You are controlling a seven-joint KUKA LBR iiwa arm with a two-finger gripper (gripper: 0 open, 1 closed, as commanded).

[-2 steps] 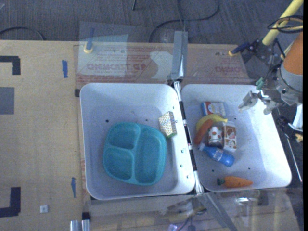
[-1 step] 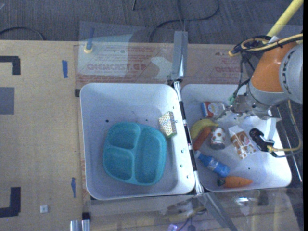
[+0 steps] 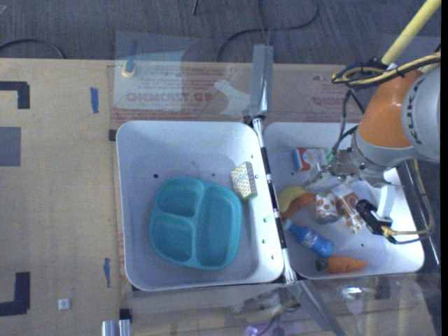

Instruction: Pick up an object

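I see the claw (image 3: 334,168) low in the right bin (image 3: 409,257), over the clutter; can't tell its state. The patterned can (image 3: 326,207) sits just below it, between a yellow-orange toy (image 3: 295,200) and a carton (image 3: 350,212). The left bin (image 3: 140,145) holds 1 teal divided tray (image 3: 196,222).

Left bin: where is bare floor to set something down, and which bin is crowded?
Left bin: bare along its far side and left edge, beside the blue tray and small box. Right bin is crowded: carrot, blue bottle, packets, gripper.
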